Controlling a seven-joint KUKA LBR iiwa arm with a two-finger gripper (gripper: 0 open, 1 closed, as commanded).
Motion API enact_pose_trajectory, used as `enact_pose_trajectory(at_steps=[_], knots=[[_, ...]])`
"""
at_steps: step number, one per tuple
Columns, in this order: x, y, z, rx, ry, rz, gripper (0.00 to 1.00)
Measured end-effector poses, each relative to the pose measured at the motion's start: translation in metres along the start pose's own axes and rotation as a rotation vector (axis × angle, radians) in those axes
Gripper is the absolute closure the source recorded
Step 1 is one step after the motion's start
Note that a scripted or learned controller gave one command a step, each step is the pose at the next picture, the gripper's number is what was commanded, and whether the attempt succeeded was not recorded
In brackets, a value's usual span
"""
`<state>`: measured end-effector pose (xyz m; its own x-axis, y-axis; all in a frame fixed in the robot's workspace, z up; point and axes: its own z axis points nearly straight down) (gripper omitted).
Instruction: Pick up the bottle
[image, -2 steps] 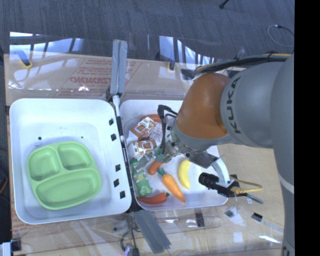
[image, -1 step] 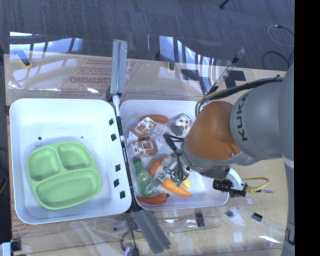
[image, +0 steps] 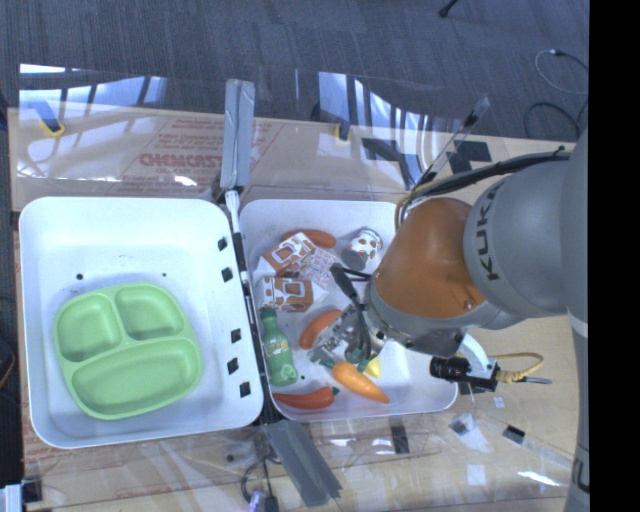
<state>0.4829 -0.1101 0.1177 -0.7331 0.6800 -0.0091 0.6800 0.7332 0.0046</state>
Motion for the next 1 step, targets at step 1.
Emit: enact_pose_trajectory(at_steps=[1], knots=[[0.0524,0.0504,-0.1278,0.006,0.007,0.352,1.0]])
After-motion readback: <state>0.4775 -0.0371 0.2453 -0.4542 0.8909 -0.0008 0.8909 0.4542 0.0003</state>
